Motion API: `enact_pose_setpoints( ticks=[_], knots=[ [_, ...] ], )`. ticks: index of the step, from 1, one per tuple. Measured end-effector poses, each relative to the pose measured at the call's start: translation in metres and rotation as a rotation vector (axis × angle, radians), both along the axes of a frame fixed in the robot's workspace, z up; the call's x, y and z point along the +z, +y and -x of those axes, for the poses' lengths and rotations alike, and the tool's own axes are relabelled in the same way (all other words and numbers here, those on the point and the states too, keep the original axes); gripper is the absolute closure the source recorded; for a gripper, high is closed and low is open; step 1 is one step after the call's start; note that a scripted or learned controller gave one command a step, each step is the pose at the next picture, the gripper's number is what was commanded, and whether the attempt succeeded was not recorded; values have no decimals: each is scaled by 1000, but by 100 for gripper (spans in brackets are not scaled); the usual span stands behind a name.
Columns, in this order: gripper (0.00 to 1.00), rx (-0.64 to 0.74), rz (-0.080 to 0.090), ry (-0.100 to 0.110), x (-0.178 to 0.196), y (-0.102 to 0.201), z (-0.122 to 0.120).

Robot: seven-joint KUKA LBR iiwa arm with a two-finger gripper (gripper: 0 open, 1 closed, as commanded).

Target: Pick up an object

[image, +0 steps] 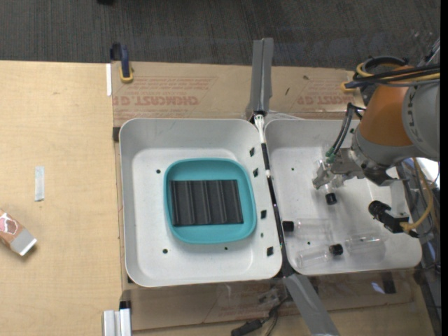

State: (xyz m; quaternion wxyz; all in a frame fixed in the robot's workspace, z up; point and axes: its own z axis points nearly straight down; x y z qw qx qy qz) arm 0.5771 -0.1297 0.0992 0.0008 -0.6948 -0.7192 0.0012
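Two shallow white bins sit side by side on a cardboard-covered bench. The left bin [140,208] holds a teal rectangular tray [208,201] with a dark ribbed insert, lying flat near the bin's centre. The arm [392,117], grey with an orange band, reaches in from the right over the right bin [294,152]. The gripper [329,180] hangs above the upper middle of the right bin's floor; finger spacing cannot be judged from this angle, and nothing is seen between the fingers. A small black piece [330,199] lies just below the gripper on the bin floor; whether it is part of the gripper or a loose item cannot be told. Candidate objects for picking lie toward the front of the right bin: a clear plastic tube with a black cap [329,252], with further transparent pieces beside it, hard to resolve. Outside the bins, on the bench at far left, lie a small red-and-white packet [14,232] and a pale strip [39,183].
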Motion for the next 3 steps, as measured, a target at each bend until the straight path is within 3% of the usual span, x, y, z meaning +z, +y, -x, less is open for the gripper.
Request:
enact_pose_setpoints(
  ticks=[1, 2, 3],
  knots=[
    [100, 39, 1, -1, 92, 88, -40],
    [100, -17, 2, -1, 121, 128, -47],
    [100, -76, 2, -1, 129, 144, -63]
  ],
)
